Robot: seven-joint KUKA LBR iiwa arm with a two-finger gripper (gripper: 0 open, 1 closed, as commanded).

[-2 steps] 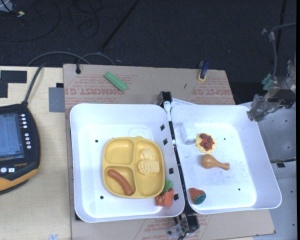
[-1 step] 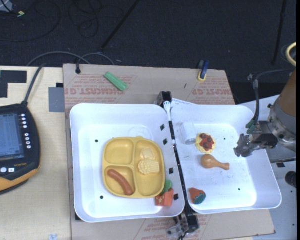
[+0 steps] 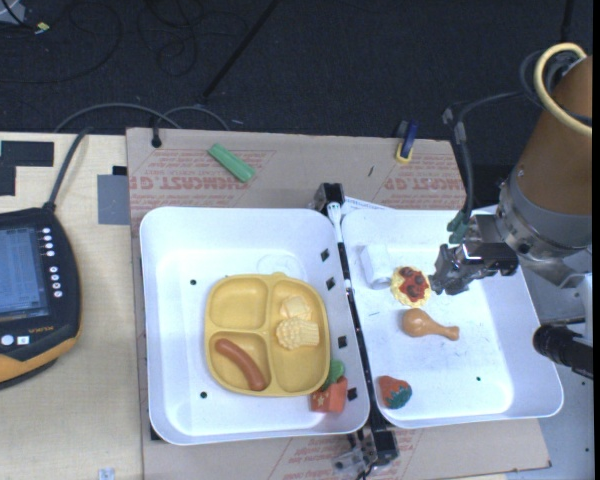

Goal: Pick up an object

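Gripper (image 3: 448, 278) beside pizza slice (image 3: 412, 285) — grip unclear, drumstick (image 3: 428, 325) just below

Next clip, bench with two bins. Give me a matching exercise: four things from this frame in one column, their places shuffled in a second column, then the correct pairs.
Things:
1. sausage
2. drumstick
3. green block
4. corn cob

Places:
A. on the cardboard behind the bins
B. in the right bin, loose on its floor
C. front compartment of the yellow tray
D. right-hand compartment of the yellow tray

Pairs: 1-C, 2-B, 3-A, 4-D
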